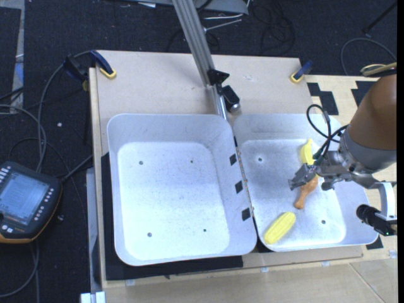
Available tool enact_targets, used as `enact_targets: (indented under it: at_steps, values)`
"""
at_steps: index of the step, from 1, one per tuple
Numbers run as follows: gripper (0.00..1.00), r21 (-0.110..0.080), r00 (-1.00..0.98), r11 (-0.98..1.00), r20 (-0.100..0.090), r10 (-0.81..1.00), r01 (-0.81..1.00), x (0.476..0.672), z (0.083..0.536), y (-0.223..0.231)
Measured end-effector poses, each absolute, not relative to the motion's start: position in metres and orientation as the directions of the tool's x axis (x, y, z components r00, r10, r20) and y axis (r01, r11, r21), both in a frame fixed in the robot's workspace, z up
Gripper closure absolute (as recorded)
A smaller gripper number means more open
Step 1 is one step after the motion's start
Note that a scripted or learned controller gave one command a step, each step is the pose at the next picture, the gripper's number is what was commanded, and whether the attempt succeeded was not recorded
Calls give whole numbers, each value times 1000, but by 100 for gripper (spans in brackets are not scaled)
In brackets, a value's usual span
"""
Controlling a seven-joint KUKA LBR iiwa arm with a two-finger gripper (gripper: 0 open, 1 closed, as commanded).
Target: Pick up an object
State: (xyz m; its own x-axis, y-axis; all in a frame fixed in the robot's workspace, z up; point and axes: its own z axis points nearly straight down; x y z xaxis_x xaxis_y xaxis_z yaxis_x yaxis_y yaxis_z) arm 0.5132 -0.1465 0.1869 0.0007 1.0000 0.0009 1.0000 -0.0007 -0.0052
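Three objects lie in the right bin (334,232). A yellow corn cob (279,227) rests near the front left of that bin. An orange carrot-shaped piece (303,196) lies at the middle, slanting down to the left. A small yellow piece (307,151) sits further back, partly behind the arm's cable. My gripper (310,182) hangs low over the upper end of the orange piece, which it partly hides. Whether it touches the piece is not clear.
The left bin (126,137) sits beside the right one, sharing a middle edge with black tabs (240,185). A slanted metal pole (199,43) rises from the bench's back. A black cable (319,122) loops beside the wrist. A pendant (22,197) lies far left.
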Motion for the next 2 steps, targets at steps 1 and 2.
enact_targets:
  at_steps: [1, 2]
  values:
    - [0, -4, 0, 0, 1, 1000, 1000, 507, 134, -137]
    - [0, -2, 0, 0, 0, 1000, 1000, 507, 94, -137]
